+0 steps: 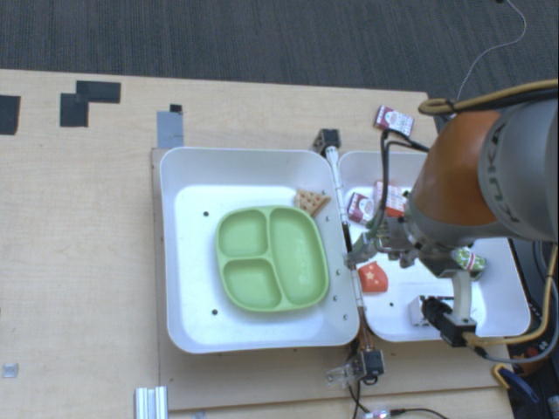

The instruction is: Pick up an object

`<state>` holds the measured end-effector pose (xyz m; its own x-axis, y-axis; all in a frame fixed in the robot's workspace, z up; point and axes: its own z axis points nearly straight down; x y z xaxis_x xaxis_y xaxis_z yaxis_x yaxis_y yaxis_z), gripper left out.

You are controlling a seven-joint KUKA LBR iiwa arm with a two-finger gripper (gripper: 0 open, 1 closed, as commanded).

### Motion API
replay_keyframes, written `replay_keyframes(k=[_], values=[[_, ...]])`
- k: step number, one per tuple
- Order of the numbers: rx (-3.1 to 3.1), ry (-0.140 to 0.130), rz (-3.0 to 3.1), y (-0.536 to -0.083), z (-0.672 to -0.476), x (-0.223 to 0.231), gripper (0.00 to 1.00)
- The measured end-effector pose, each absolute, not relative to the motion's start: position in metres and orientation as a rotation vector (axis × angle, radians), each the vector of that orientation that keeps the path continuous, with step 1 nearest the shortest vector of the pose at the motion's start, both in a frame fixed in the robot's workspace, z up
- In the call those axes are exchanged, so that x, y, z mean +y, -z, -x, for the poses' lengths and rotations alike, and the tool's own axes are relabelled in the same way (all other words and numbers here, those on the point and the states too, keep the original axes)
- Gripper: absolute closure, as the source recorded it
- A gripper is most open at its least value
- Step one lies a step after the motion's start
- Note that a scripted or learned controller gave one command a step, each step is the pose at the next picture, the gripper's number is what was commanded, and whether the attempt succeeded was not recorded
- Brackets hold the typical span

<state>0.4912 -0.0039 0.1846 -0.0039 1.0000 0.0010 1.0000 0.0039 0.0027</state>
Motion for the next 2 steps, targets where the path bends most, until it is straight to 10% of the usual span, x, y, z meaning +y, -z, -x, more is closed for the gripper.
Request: replay_keyframes(k=[2], values=[[2.227, -0.050, -2.202, -0.1550, -0.4991, -0.0312, 0.00]])
